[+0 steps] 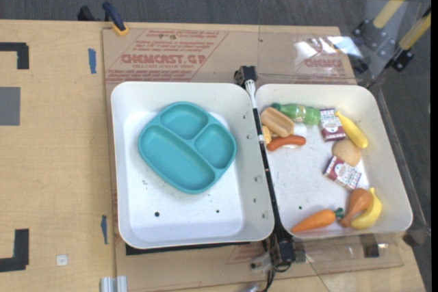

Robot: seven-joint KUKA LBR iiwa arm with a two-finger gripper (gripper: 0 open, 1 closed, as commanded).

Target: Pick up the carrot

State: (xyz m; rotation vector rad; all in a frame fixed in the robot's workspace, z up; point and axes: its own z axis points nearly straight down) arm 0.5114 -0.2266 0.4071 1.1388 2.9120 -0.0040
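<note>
We see the carrot (315, 220) at six o'clock in the right bin (390, 147), tip touching a pear (357, 203) and banana (370, 211); the claw's state we cannot tell, and a grab could snag those neighbours

Both bins are plain white: the left bin (130, 147) holds a teal divided plate (187, 146), and the right bin (301, 188) has an orange carrot (315, 220) with a green tip at 6 o'clock, a yellow banana (370, 210) beside it, and a green bottle (299, 113) at 11.
</note>
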